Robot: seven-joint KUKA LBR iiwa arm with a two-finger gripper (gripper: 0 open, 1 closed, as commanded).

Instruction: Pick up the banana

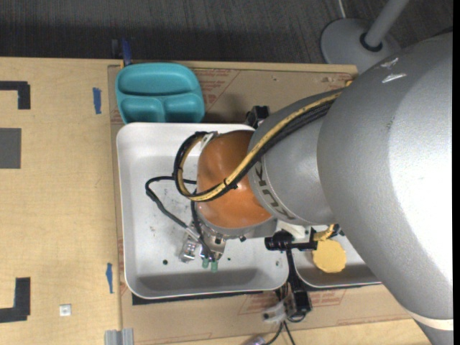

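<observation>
My arm, with its orange band (223,182), reaches over the left white bin (140,192) and covers much of both bins. The gripper (203,253) points down near the front middle of the left bin, close to the floor. A yellow thing (330,256), rounded and partly under the arm, lies in the right bin (338,279) near its front left corner; it may be the banana. It lies well to the right of the gripper, across the wall between the bins. I see nothing held in the gripper.
A teal divided tray (159,92) stands behind the left bin. Black cables (162,192) loop off the wrist over the left bin's floor. The arm's grey body hides most of the right bin. Tan bench surface (57,192) lies left of the bins.
</observation>
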